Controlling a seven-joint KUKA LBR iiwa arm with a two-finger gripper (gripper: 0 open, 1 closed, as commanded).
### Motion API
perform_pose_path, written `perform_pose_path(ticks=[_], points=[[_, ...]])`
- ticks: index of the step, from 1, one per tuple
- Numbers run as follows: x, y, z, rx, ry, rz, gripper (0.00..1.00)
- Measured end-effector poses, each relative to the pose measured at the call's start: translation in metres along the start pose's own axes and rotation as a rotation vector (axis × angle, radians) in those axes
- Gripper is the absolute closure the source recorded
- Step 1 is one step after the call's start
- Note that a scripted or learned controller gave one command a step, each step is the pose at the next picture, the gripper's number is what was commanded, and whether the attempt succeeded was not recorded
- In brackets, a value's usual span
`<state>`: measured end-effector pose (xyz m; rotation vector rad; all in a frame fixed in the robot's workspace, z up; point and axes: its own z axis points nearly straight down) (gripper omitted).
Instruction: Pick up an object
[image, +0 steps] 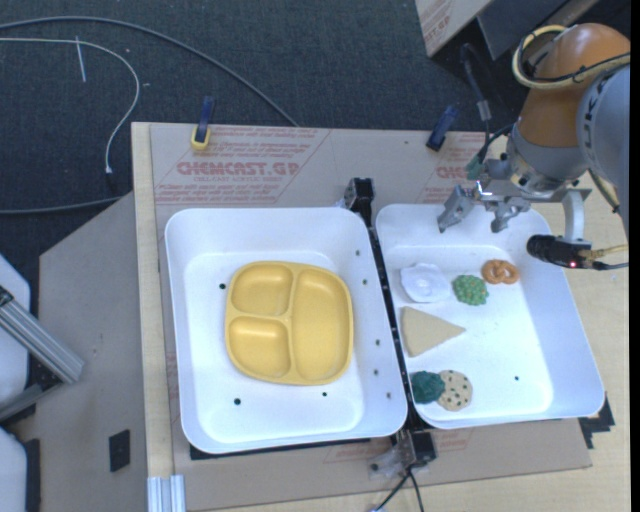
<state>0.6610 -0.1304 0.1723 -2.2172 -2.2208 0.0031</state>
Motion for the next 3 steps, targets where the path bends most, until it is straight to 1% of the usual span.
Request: perform_pose_path(ticks=[2, 3], points=[[0.007, -0.001, 0.089, 0.001, 0.0, 0.0, 0.0], [0.007, 0.0, 0.075, -0.005, 0.0, 0.0, 1.0]])
